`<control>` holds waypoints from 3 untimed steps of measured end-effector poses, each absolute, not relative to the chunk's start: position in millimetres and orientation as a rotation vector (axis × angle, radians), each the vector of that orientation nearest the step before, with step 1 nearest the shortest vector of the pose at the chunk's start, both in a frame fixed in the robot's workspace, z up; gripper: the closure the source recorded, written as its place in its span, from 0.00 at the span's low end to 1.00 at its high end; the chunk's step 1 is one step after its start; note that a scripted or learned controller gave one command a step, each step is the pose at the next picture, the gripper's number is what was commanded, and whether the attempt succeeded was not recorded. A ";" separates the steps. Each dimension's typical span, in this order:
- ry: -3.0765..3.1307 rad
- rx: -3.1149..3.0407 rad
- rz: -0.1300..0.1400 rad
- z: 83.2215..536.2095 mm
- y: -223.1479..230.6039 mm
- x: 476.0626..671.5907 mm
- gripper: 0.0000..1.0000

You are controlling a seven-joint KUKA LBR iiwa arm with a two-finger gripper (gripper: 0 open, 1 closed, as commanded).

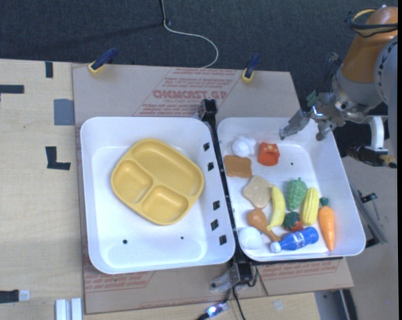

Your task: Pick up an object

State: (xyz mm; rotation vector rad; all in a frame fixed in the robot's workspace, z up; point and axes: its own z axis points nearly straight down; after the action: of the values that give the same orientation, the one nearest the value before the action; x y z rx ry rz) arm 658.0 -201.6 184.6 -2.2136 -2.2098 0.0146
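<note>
Nearest the camera, along the front wall of the right bin (pixel 351 199), lie one blue bottle (pixel 298 239) with a white cap, one white egg-like piece (pixel 251 238), one drumstick (pixel 261 223) and one carrot (pixel 327 227). Just behind them sit one banana (pixel 278 206), one corn cob (pixel 310 205), one green leafy vegetable (pixel 295 193) and one small red-and-green piece (pixel 292 220) (too small to identify). Further back come one slice of bread (pixel 257 191), one brown loaf-like piece (pixel 237 166), one red pepper-like piece (pixel 269 153) and one more white lump (pixel 243 145) near the far wall.

The left bin (pixel 94 179) carries one yellow tray (pixel 157 180) with three compartments, tilted relative to the bin's walls.

Both bins rest on a cardboard sheet (pixel 181 93) on the tabletop (pixel 27 179), held by two clamps (pixel 102 60) at its far edge; a thin white cable (pixel 194 35) curls beyond.

The tool (pixel 306 127) hovers over the far right corner of the right bin, its two fingers spread apart with nothing between them. The arm (pixel 364 59) is cut off by the right edge.
</note>
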 end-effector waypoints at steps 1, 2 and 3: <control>-2.222 -2.219 0.001 194.6 -201.4 661.6 0.00; -2.221 -2.215 0.007 130.0 -199.7 663.6 0.00; -2.229 -2.223 -0.006 87.9 -198.9 666.4 0.00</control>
State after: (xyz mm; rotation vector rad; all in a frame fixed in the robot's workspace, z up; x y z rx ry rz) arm 666.4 -198.9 87.9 -2.2231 -2.2289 -0.0060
